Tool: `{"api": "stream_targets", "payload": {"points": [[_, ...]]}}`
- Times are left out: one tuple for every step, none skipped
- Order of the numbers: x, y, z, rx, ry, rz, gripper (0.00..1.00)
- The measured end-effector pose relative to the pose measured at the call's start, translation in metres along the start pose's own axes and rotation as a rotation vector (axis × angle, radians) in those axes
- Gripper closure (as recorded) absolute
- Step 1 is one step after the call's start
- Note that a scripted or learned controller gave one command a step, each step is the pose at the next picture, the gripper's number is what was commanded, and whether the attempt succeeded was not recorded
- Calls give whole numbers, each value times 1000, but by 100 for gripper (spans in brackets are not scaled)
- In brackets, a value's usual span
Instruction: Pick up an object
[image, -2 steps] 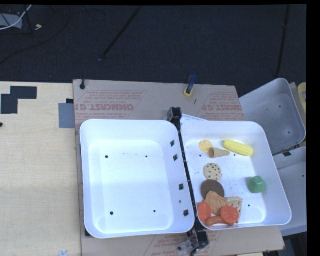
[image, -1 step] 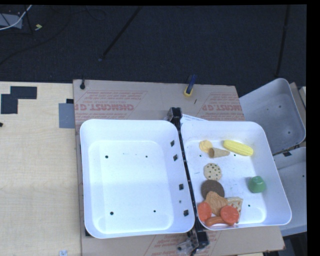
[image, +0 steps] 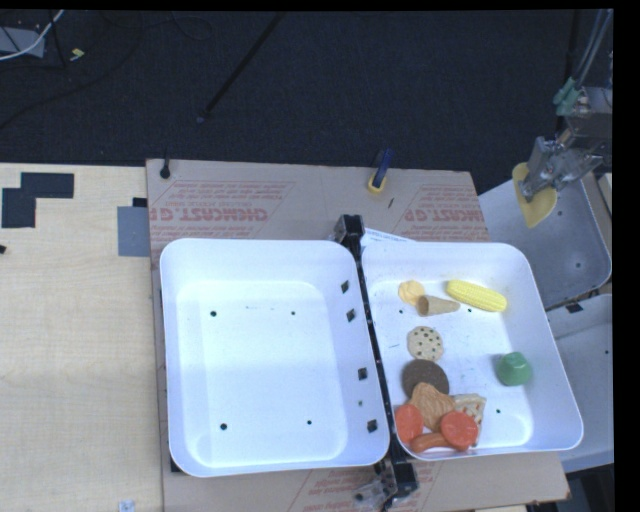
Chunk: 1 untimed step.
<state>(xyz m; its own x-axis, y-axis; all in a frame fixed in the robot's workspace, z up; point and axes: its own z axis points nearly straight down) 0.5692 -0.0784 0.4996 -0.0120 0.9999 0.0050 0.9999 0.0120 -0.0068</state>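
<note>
Two shallow white plastic bins (image: 260, 262), smooth, slightly glossy. Brown printed cardboard sheet (image: 260, 205), matt. Pale wood-grain desk (image: 70, 340), smooth. Dark matt floor (image: 300, 80).

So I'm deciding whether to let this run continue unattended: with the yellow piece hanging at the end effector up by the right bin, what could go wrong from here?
1. The yellow piece hangs at the end effector beyond the right bin; if the hold is slight, it may drop outside the bin.
2. The toy foods in the lower corner, such as the orange disc and the brown cookie, touch or overlap, so a later grasp there may catch two or slip.
</note>
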Motion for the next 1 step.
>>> {"api": "stream_targets", "payload": {"points": [[-30, 51, -40, -9, -7, 13, 100]]}}
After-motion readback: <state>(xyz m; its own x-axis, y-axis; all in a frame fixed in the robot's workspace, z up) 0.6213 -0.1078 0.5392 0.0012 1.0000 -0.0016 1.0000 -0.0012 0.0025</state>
